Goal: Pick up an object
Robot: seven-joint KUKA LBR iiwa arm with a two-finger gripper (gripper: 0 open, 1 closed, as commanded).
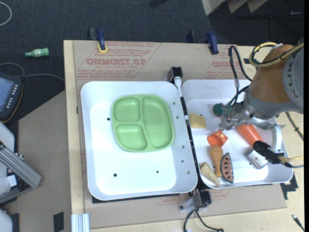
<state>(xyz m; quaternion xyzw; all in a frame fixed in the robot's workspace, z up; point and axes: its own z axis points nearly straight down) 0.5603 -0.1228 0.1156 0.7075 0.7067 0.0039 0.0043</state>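
Brown bench [125, 57], two white bins [96, 144] side by side

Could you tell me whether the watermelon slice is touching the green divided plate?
Apart. The camera view shows the watermelon slice in the right bin, the green divided plate in the left bin, with the bin walls between them.

A single fixed camera looks down at a slant from above the bench [145, 57], far enough back to take in both white bins (the left bin [96, 144] lies nearly centred, the right bin [203, 93] beside it) plus dark floor beyond the bench's far edge.
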